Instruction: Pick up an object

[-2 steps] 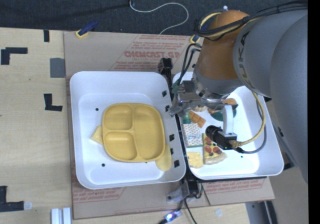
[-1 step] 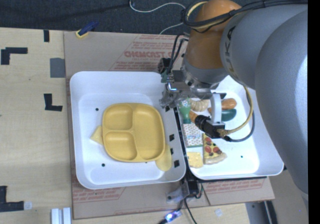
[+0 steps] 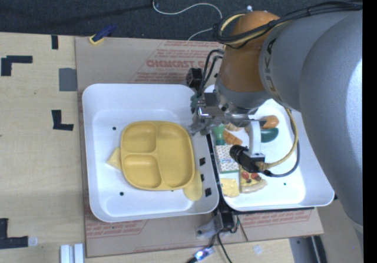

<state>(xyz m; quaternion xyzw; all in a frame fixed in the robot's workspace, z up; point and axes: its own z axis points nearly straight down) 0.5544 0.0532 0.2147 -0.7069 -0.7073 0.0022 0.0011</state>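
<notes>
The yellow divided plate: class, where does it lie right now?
In the camera view, the yellow divided plate lies flat in the left white bin, near that bin's right wall, left of the arm's wrist.

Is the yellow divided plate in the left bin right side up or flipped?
Right side up: the yellow plate lies flat in the left bin, its three compartments facing the camera.

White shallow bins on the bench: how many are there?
2. The left white shallow bin holds a yellow divided plastic tray; the right white shallow bin lies under the arm.
</notes>
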